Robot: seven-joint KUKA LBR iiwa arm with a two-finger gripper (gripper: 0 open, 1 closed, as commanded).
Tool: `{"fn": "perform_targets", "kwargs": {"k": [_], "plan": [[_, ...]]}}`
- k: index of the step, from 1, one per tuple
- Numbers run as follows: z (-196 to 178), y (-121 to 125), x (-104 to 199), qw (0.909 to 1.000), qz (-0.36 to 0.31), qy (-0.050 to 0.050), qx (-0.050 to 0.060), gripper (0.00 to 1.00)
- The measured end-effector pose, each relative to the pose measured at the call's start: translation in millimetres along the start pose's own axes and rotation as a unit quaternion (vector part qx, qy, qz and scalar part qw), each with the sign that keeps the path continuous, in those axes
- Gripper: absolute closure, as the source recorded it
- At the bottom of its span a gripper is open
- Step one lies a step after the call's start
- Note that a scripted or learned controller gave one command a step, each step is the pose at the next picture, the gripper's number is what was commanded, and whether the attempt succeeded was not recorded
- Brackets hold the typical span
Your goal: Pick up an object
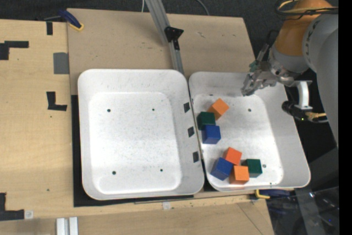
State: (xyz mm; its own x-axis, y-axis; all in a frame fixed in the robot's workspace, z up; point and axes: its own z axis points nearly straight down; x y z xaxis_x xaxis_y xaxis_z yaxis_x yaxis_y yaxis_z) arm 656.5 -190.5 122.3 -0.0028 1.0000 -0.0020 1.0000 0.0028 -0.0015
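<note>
The right bin (275, 135) holds several small blocks. An orange block (219, 108), a dark green block (206, 119) and a blue block (212, 134) cluster near its left wall. Near the front edge lie a second orange block (233, 156), a blue block (222, 168), another orange block (240, 174) and a green block (253, 167). My gripper (250, 87) hangs over the bin's far right part, to the right of and behind the first orange block, with nothing visible between its fingers.
The left bin (132, 135) sits beside the right one. A slanted metal pole (157, 3) crosses behind the bins. The grey arm (308, 47) with its orange band reaches in from the right.
</note>
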Motion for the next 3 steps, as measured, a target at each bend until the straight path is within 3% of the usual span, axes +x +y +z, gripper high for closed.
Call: {"fn": "perform_targets", "kwargs": {"k": [3], "plan": [[-140.6, 11.5, 11.1, 1.0, 0.001, 0.001, -0.003, 1.0]]}}
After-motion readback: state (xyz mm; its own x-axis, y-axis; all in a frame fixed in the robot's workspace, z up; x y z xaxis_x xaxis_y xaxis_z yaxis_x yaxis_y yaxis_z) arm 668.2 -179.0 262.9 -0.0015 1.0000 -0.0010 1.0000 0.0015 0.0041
